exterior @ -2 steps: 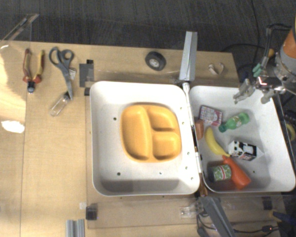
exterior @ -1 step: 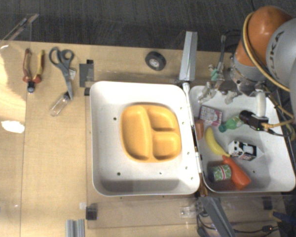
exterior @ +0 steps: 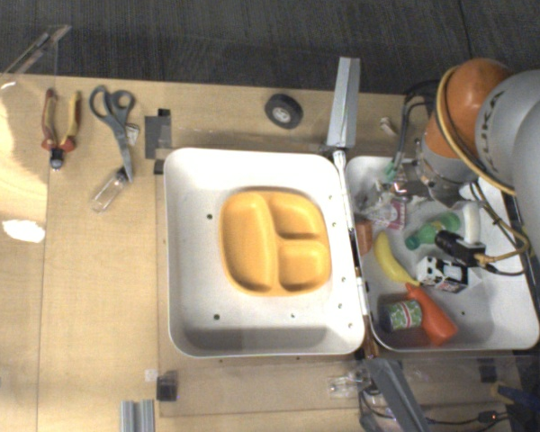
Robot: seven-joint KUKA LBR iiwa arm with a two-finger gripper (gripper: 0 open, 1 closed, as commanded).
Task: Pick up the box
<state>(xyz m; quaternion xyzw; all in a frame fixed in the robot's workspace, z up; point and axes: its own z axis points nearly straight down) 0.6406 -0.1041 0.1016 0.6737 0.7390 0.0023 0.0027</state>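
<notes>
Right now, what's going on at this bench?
The grey arm reaches in over the right bin, its hand low among the clutter at that bin's far end. The bin holds a banana, a green bottle, a small can and an orange carrot-like toy. I can't tell whether it has gripped anything. The left bin holds a yellow divided tray.

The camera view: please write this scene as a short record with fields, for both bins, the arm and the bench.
left bin: holds a yellow divided tray
right bin: holds a banana, a carrot, a green bottle, a small can
arm: reaches over the right bin from the right
bench: scissors, pliers, tape roll
box: cannot tell which item
</notes>
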